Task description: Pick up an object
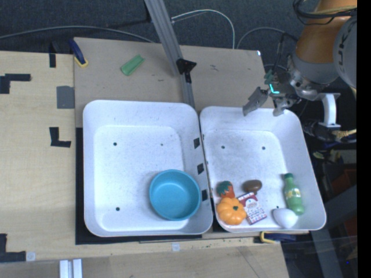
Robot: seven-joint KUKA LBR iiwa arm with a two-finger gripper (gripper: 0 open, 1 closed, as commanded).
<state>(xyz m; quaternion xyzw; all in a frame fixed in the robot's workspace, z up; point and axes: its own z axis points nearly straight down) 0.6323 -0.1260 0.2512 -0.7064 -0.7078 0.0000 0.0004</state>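
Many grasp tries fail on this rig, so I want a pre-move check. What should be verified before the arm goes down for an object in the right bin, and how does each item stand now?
1. Gripper carries nothing: ok, fingers spread, nothing between them.
2. Gripper above right bin: ok, over its far rim.
3. Gripper over a target: not ok; the objects lie along the near edge.
4. Green bottle free to grasp: ok, apart from the brown item.
5. Orange pumpkin free to grasp: not ok, packed against the card.
6. White egg clear of the wall: cannot tell.
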